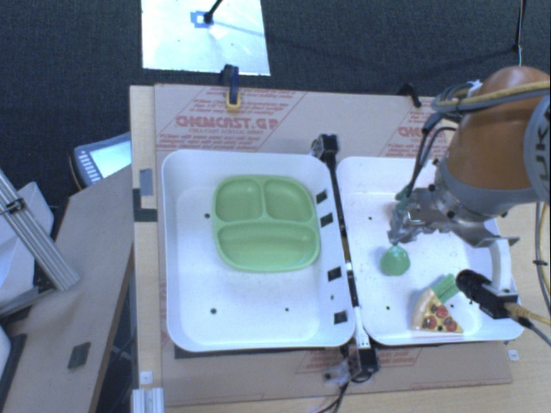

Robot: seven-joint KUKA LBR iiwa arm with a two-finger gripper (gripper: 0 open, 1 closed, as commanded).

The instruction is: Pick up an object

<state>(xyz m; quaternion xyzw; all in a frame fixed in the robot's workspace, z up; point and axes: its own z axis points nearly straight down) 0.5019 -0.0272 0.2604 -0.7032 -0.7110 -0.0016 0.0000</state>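
We find our hand point(401, 231) low over the right bin point(370, 188), toward that bin's left half, and the green ball point(395, 261) sits on the bin floor just on the near side of it, almost directly beneath the fingertips. That is the relation the coming move turns on: the ball lies below and a shade nearer than the hand, so we judge a short, nearly straight descent, nudged slightly toward the near edge, would bring the hand around it. The ball is round, so it has no long axis to line up with, and any wrist angle should serve.

How wide the hand stands we cannot tell; the metal tips blur together at this slant. Nothing shows between them, so we do not count the ball as held, and it rests apart from the tips.

The pizza slice toy point(437, 313) lies farther right and nearer, by the bin's near right corner, well apart from the hand. The green divided plate point(265, 224) rests in the left bin point(185, 256), across the divider, and is the farthest candidate.
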